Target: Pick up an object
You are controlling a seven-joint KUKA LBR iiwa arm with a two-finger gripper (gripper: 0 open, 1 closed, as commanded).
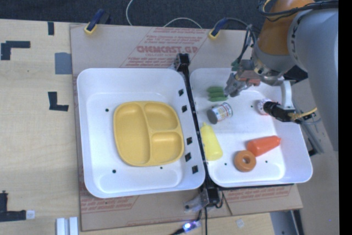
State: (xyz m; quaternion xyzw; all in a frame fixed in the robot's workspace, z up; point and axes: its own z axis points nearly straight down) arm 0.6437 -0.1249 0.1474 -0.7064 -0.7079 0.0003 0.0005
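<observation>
My gripper [233, 88] hangs over the back of the right bin [297, 173], just right of a green object [216, 93] that lies flat there. A small silver can [220, 113] rests on its side just below the green object. A yellow object [210, 142] lies against the bin's left wall. An orange carrot-like piece [263, 145] and a brown ring [245, 161] sit toward the bin's front. A small white and red item [260, 107] lies to the right of the can.
The left bin [91, 118] holds a yellow divided plate [148, 132]. A black divider [190, 113] runs between the bins. The grey arm with its orange band [280, 25] reaches in from the upper right, and cables trail beside it.
</observation>
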